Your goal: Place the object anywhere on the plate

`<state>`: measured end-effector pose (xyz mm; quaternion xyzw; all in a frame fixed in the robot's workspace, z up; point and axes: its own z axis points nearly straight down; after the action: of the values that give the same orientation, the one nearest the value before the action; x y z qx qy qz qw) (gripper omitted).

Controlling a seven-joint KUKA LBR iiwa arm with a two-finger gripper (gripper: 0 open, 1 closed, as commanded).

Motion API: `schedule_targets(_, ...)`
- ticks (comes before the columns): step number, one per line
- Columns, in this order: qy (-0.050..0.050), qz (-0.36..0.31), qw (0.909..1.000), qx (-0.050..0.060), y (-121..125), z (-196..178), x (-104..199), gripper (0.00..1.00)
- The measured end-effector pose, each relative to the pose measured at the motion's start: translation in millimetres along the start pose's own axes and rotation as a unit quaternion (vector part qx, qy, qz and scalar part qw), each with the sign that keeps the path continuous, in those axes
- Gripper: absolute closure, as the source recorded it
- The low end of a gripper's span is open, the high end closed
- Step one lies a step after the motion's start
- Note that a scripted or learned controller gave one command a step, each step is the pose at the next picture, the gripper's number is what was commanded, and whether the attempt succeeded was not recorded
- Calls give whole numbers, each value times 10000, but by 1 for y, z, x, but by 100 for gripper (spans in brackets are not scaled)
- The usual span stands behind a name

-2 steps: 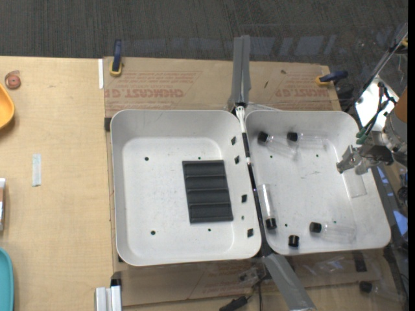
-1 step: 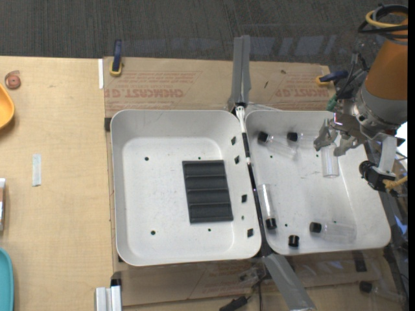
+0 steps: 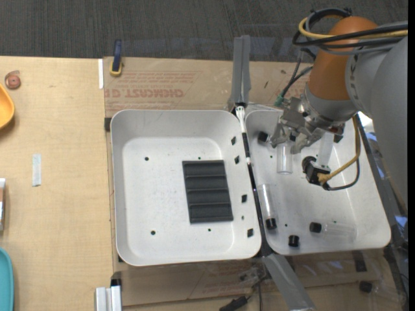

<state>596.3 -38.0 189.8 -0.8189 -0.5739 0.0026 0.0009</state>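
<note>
The arm reaches in from the right and hangs over the far part of the right bin, its orange band above the wrist. The pincer points down toward the bin's far left corner; from this angle I cannot tell whether it is spread or pressed together. A short clear tube shows just below and to the near side of the pincer, upright or nearly so. Whether it is pinched or merely standing on the bin floor cannot be told.

The black plate, ridged and rectangular, lies flat in the middle of the left bin, well apart from the tube and with the wall between the bins in the way.

Also in the right bin, a longer clear tube lies along the left wall. Small black caps are scattered near the front edge and one sits at the far left corner. On the counter beyond the bins lies a cardboard sheet with red print, and a blue clamp sits at its far left corner
</note>
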Motion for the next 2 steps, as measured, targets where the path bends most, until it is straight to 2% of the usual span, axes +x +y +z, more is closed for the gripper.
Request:
schedule_targets(1, 1, -885, 9961, -3, -46, 0, 45, 100)
schedule_targets(2, -4, -302, 9995, -6, -64, -30, 108, 100)
